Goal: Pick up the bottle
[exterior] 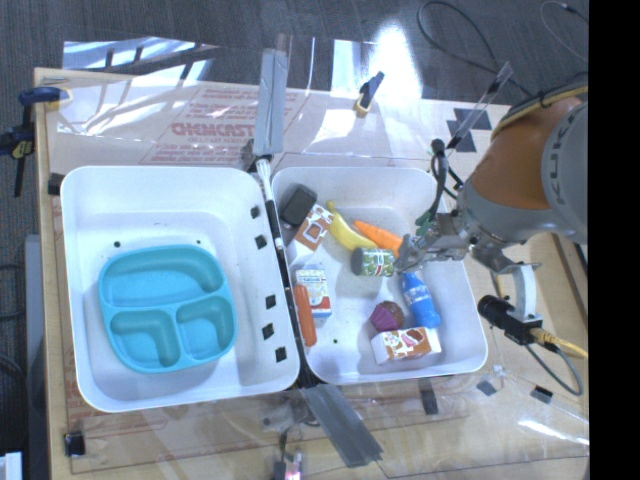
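The blue plastic bottle (421, 302), white-capped, is seen lying in the right bin (455, 363), near its right wall. The gripper (412, 255) is poised just beyond the bottle's far end, beside a small green can (375, 262); whether it is parted cannot be told. A purple rounded fruit (387, 316) and a carton (406, 344) lie nearer. A turquoise compartment tray (165, 306) sits in the left bin (90, 203).

1. The bottle (420, 301) is blue with a white label.
2. The divided tray (166, 306) is plain light blue.
3. Both bins (90, 200) are white.
4. The banana (346, 231) is yellow, the carrot (380, 235) orange.
5. The can (373, 261) is green with pale print.
6. The small round fruit (387, 316) is dark purple.
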